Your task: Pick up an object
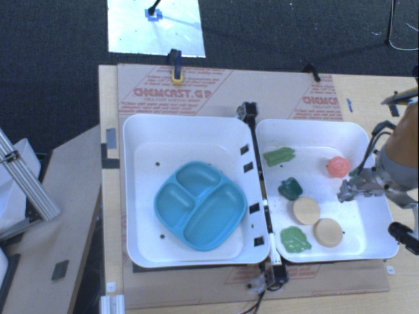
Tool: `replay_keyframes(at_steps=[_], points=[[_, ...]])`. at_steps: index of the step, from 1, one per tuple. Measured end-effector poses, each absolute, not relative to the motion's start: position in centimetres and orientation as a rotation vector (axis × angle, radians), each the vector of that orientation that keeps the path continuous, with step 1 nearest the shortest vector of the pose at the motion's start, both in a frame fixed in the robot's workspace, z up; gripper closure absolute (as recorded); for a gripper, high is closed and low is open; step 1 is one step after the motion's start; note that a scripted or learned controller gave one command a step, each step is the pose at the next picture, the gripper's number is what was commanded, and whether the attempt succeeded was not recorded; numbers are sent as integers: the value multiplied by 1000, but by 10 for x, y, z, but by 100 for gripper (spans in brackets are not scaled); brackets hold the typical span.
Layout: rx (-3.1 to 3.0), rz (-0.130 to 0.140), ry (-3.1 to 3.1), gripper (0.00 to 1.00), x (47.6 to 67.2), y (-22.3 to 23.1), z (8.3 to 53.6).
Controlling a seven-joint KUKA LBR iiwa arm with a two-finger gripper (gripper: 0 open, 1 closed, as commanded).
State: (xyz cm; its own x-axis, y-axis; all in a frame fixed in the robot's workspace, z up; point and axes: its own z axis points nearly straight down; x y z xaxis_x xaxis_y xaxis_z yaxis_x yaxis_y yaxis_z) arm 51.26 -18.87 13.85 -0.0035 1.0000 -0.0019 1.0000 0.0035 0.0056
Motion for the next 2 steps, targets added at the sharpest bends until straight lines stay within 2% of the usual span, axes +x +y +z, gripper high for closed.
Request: replay_keyframes(at_steps=[1,2], points=[[2212,5,2222,100,519,-185,184],[2212,5,2221,100,515,-188,230]])
